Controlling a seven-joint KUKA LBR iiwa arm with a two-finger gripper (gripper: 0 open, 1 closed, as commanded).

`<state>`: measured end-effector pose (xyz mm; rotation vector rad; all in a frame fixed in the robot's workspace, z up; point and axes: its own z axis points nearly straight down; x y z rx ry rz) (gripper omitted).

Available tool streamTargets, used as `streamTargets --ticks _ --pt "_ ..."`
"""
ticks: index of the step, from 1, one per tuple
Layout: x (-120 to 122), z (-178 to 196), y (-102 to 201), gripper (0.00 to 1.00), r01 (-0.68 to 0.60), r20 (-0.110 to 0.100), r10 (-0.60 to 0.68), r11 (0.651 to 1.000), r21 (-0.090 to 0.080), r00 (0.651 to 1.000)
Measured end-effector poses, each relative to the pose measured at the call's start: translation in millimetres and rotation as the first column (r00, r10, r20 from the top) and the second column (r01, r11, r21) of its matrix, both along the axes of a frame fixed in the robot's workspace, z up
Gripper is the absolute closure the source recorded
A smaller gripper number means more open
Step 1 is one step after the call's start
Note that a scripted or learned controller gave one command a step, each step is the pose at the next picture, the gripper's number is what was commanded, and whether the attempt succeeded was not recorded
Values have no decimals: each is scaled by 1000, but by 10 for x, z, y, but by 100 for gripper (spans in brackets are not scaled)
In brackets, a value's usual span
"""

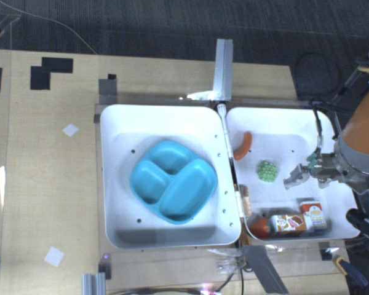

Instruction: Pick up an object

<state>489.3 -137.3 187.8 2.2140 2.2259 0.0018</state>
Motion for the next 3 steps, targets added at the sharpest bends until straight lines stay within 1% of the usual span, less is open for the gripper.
streamTargets --ticks 1,2,3 --pt "734 -354 206 0 -98 1 98 995 0 995" --pt "482 -941 117 0 -167 1 167 986 0 986" --pt "1010 -994 -9 0 -221 9 221 975 -3 975"
